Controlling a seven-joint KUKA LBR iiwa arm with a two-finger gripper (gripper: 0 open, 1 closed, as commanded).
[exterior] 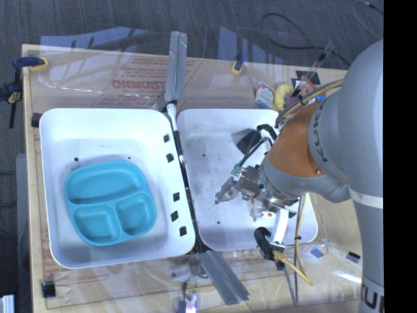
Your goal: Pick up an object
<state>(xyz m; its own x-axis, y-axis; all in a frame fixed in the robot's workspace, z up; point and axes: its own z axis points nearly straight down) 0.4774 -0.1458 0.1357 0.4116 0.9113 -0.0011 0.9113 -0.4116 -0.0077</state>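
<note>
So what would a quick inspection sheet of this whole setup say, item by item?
Surface: wooden bench bearing two shallow white bins, left bin, right bin.
Job's things: blue three-compartment plastic tray lying in the left bin.
Clutter: small colourful items behind the right bin, too small to identify.
Gripper: gripper low over the right bin; nothing seen held.
Cables: yellow cable and black cable along the wrist.
Surroundings: dark carpet; blue clamp at the bench's corner.

The arm (pixel 361 129) is smooth grey with an orange band (pixel 293 152) above the wrist. Black and yellow cables (pixel 296 240) trail beside its metallic claw (pixel 238 184).
</note>
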